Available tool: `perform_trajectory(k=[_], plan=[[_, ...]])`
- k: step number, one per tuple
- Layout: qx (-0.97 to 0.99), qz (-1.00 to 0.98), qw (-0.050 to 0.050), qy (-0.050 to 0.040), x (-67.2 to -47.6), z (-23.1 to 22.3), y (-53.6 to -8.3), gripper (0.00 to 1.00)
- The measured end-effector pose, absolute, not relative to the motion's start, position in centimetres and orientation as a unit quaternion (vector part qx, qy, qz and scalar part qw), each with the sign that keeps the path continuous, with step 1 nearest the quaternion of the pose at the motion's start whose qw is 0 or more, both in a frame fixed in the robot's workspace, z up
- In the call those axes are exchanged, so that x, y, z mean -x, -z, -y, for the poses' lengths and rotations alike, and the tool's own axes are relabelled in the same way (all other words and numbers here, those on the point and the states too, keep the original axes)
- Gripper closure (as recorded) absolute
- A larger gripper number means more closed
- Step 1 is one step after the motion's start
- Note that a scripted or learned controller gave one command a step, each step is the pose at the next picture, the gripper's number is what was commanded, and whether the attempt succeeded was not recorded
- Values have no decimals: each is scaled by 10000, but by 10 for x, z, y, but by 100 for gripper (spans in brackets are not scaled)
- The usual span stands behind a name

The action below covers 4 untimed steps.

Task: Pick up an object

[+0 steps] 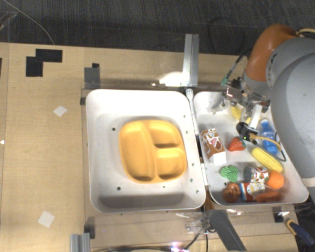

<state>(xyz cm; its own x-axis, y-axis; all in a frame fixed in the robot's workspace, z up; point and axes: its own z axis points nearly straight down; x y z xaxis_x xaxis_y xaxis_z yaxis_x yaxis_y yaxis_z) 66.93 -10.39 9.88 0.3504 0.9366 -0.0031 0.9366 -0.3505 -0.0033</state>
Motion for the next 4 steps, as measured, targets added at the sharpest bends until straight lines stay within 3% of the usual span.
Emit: perform_trajectory(k=[1,2,3,4], plan=[[8704,4923,70,-24,-668,174,-87,0],[8804,4742,-8,42,-624,101,-89,0],[9046,4262,9,-30,-667,163,-95,0],[8928,4504,-36,34,-620,197,-145,0]])
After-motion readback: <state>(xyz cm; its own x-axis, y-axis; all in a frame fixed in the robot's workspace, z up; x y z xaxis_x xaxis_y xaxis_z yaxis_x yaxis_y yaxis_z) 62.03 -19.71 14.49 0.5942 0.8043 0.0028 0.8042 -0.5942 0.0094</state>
